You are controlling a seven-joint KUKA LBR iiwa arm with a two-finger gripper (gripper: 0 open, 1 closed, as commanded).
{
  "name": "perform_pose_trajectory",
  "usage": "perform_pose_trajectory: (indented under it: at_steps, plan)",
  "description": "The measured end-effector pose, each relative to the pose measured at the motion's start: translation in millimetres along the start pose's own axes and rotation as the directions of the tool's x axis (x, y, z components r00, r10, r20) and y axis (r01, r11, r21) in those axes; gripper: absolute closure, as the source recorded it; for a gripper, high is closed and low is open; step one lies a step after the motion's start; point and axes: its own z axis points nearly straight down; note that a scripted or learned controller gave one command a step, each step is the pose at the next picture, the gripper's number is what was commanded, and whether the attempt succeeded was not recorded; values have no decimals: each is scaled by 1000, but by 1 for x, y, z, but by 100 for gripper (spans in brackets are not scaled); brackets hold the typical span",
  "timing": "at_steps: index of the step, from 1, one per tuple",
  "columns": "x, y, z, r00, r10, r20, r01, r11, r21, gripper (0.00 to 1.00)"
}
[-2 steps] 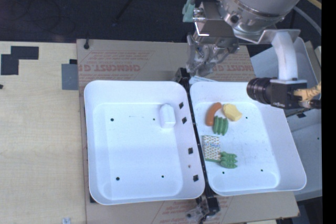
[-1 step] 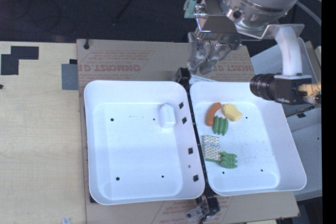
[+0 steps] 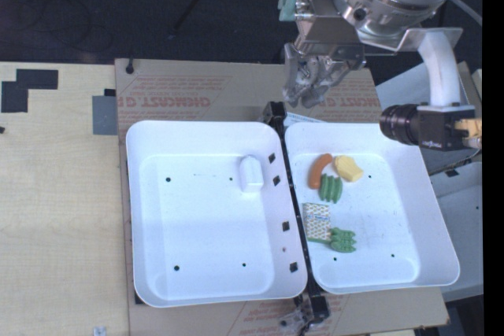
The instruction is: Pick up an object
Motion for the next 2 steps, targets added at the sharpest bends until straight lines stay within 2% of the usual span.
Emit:
perform_pose_trajectory:
  at_steps: [1, 2]
  plan:
    - [-10, -9, 235, 999, 41, -2, -41, 999, -10, 100]
    - [-21, 63, 245, 999, 41, -5, -42, 999, -24, 100]
